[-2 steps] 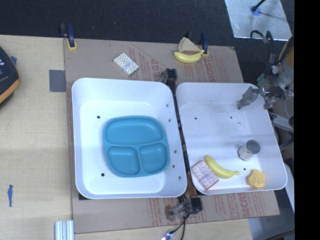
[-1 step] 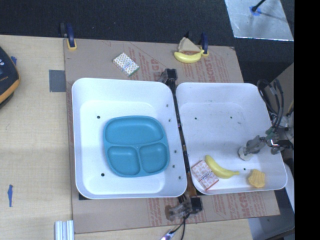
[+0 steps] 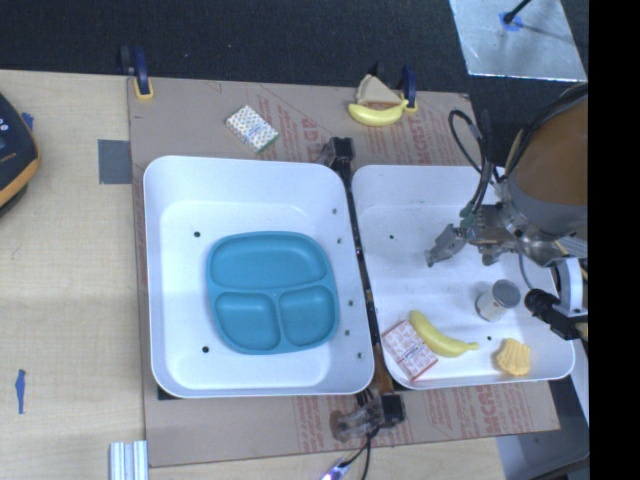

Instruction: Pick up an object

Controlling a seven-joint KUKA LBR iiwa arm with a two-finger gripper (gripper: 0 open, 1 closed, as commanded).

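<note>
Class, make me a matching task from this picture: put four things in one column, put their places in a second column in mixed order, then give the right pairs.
Things
1. blue divided plastic tray
2. yellow banana inside a bin
3. small grey metal cup
4. small patterned white packet

Places
A. on the cardboard above the left white bin
B. in the middle of the left white bin
C. in the right white bin, beside the red-and-white sachet
D. in the right white bin, just below the gripper

Pairs: 1-B, 2-C, 3-D, 4-A
</note>
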